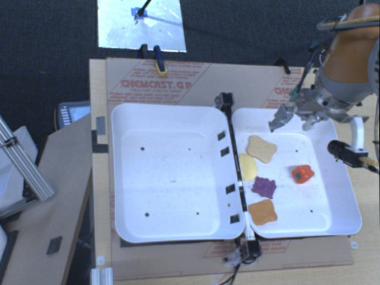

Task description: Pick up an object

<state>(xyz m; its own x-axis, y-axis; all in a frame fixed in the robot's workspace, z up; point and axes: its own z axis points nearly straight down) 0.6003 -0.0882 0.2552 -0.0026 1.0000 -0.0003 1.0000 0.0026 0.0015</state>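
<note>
The gripper hung over the far edge of the right bin, its two fingers spread apart and empty, well above the toys. All the pickable pieces sat in that bin: a tan biscuit shape nearest below, a yellow piece, a purple one, an orange slab and a small red thing (perhaps a pepper). It looked poised before choosing, I judged
</note>
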